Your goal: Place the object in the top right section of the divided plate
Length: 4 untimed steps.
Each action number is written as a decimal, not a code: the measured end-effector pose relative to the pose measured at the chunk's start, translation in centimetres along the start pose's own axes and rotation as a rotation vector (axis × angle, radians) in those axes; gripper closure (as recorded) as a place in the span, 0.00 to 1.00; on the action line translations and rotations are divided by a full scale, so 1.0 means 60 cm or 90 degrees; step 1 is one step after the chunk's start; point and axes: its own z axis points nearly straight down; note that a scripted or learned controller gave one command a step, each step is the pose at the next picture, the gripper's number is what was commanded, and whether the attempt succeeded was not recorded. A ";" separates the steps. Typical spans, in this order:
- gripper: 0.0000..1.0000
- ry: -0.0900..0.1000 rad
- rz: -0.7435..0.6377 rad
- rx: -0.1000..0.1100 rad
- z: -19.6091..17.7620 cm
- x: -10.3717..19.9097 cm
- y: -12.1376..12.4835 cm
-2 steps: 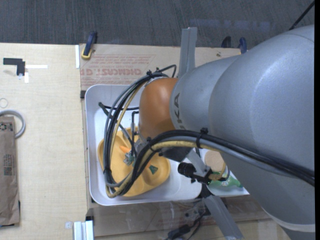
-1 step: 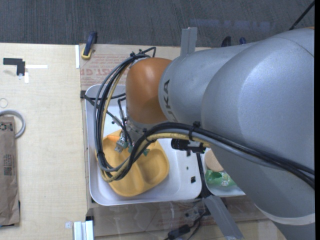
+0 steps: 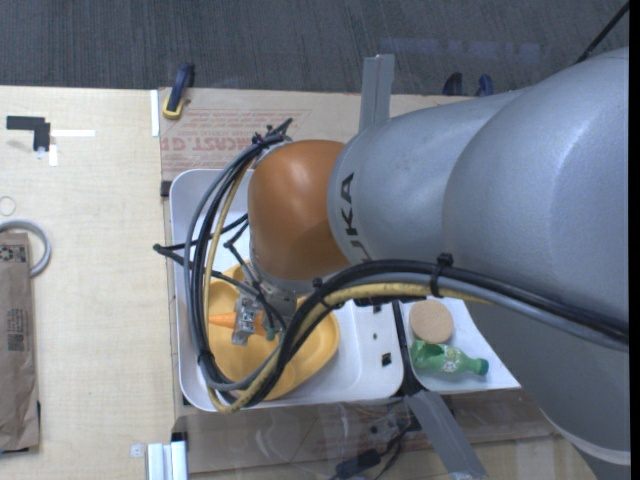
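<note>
A yellow divided plate [image 3: 310, 353] lies in the left white bin [image 3: 183, 298], mostly covered by my arm and its cable loop. My gripper [image 3: 243, 324] hangs low over the plate's left part, below the orange wrist band [image 3: 290, 208]. A small orange object [image 3: 222, 319], carrot-like, pokes out to the left of the gripper at plate level. The view does not show whether the gripper holds it or only stands beside it. The plate's dividers and its far sections are hidden under the arm.
The right bin [image 3: 500, 376] holds a round tan disc [image 3: 432, 321] and a green bottle [image 3: 452, 361]. Black and yellow cables [image 3: 215, 268] loop around the gripper. A brown paper bag [image 3: 15, 338] lies on the bench at far left.
</note>
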 end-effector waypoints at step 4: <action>0.00 -0.001 -0.506 -0.001 -0.100 -0.076 -0.243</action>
